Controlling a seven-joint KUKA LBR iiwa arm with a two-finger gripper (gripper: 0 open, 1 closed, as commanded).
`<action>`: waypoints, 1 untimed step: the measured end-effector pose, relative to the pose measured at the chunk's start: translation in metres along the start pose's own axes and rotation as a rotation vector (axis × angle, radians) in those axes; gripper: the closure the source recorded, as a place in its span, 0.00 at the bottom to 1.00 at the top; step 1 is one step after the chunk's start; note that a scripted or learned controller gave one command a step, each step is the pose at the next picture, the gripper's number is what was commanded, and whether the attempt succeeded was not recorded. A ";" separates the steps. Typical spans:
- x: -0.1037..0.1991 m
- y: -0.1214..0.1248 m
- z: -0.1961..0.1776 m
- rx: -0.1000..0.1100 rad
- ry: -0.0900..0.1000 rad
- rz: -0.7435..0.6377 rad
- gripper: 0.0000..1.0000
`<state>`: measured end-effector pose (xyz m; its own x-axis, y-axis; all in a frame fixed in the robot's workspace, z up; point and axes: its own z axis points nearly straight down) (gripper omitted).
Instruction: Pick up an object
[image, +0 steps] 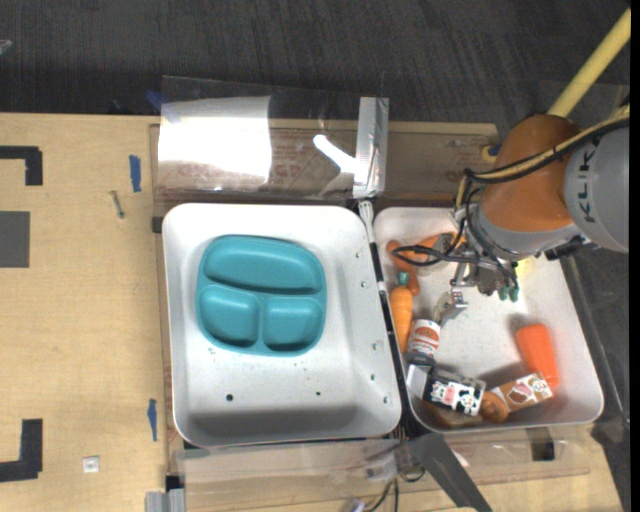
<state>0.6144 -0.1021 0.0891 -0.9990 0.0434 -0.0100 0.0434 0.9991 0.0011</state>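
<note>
White bin (585, 385), possibly orange carrot (538, 352).

Arm (545, 185) low, claw (460, 300) downward

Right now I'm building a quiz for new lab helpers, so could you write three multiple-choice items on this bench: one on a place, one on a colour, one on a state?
1. Where does the divided tray lie?
A. In the left bin
B. In the right bin
C. On the brown bench top

2. What colour is that tray?
A. Red
B. Teal
C. Yellow

3. How does the pincer stand to the orange cylinder at the right of the right bin?
A. It has lifted it out of the bin
B. It presses it against the bin floor
C. It is apart from it, over the bin's upper middle

Key:
1 A: the tray rests in the left bin.
2 B: its three compartments are teal.
3 C: the pincer hangs over the right bin, while the orange cylinder lies apart on the floor.
</note>
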 end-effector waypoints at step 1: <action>0.100 -0.046 -0.001 0.004 0.001 0.016 0.00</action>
<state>0.5120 -0.1440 0.0894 -0.9982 0.0593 -0.0091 0.0593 0.9982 -0.0025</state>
